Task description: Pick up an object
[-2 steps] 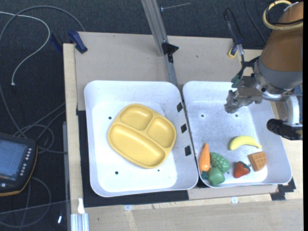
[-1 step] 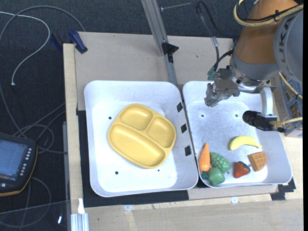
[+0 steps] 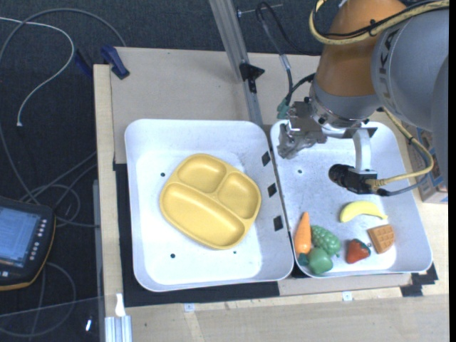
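Toy food (image 3: 342,237) in right bin (image 3: 313,184), yellow plate (image 3: 210,199) in left bin (image 3: 142,191)

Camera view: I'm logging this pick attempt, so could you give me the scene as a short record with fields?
left bin: holds a yellow divided plate
right bin: toy food along its near edge
toy food: carrot, green vegetable, strawberry, banana, waffle
tool: over the far left part of the right bin, apart from the food
held object: none seen
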Controlling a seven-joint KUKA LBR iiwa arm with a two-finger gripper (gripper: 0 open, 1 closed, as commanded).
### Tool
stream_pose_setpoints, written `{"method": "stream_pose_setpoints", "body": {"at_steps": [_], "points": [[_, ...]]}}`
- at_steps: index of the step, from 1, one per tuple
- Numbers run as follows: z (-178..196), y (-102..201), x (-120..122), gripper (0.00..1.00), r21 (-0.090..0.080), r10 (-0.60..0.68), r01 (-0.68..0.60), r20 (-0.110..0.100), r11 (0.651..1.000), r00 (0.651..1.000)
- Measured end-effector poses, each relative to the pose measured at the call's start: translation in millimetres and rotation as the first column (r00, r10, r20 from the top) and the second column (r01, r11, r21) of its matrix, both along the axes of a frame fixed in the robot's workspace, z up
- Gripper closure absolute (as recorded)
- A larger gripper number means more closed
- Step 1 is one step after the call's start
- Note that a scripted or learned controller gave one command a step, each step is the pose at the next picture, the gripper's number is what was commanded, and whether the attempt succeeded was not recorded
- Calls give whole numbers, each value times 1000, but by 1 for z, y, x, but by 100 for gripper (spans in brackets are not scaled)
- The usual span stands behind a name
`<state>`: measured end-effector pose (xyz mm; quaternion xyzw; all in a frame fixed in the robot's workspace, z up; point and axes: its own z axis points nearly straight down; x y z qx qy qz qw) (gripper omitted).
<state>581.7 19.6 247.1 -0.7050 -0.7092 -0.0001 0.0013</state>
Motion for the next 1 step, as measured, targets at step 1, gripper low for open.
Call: {"method": "stream_pose_setpoints", "body": {"at_steps": [1], "points": [[-4,44,24,100,0,0,0,5,1000,1000]]}}
